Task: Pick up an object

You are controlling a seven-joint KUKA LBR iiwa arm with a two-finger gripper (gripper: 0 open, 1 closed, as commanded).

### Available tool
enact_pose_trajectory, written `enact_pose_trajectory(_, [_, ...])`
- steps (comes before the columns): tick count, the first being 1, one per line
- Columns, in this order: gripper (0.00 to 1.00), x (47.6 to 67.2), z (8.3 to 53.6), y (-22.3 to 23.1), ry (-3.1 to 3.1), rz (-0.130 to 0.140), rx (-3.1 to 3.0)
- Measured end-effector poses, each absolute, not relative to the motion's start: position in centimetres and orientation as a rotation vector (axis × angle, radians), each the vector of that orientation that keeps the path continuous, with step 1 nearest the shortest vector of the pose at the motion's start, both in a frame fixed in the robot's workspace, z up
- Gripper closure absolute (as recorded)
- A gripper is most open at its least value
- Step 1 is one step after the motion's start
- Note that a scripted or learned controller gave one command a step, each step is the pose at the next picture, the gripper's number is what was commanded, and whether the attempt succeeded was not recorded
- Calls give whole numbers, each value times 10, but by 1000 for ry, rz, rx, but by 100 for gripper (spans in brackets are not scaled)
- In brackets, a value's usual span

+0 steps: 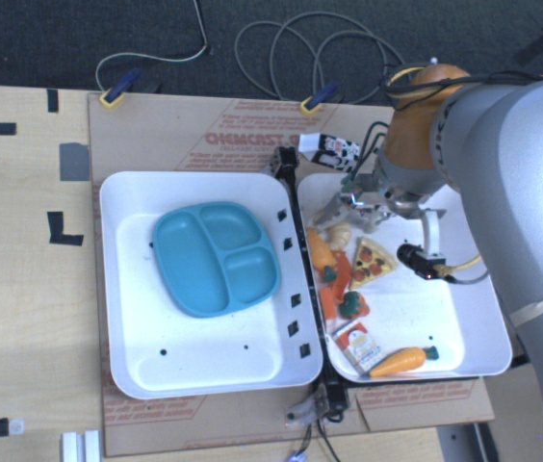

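Observation:
The right bin [483, 340] holds several toy foods. A pizza slice [372, 261] lies near its middle. An orange piece [321, 254] and a red-orange piece with a green top [341, 292] lie along the left wall. A carrot [401, 360] and a red-and-white packet [354, 343] lie at the front. A pale rounded piece [338, 233] sits at the back left. My gripper [356, 207] hangs low over the bin's back left, just above that pale piece, under the orange wrist band [416, 128].
The left bin [127, 335] holds a blue divided plate [217, 257]. A black divider [296, 248] runs between the bins. Cables [296, 51] loop on the dark floor behind the bench. The grey arm [517, 191] covers the right bin's right side.

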State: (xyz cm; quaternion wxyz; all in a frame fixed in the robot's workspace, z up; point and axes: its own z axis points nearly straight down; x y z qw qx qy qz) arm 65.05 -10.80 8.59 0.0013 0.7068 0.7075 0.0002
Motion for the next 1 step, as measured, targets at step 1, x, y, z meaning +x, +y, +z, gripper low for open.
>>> enact_pose_trajectory(1, [0,665,85,-96,2222,1,2219])
